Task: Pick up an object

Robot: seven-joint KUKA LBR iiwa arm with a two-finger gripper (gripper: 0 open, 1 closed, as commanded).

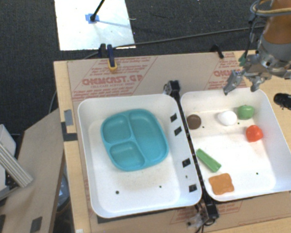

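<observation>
The right bin (279, 146) holds several small food toys. A brown round piece (194, 121) lies at its far left, with a white egg-shaped piece (227, 118) and a green round piece (246, 111) further right. A red-orange piece (254, 133) sits near the right wall. A green bar (208, 159) and an orange flat square (221, 183) lie toward the front. My gripper (244, 82) hangs above the bin's far edge, above and behind the white and green pieces. Its two fingers are spread apart with nothing between them.
The left bin (98, 184) holds a teal divided plate (135, 138). A black divider with clips (184, 135) runs between the bins. Cardboard (146, 72) lies under both bins. A white sheet (94, 21) lies on the dark floor behind.
</observation>
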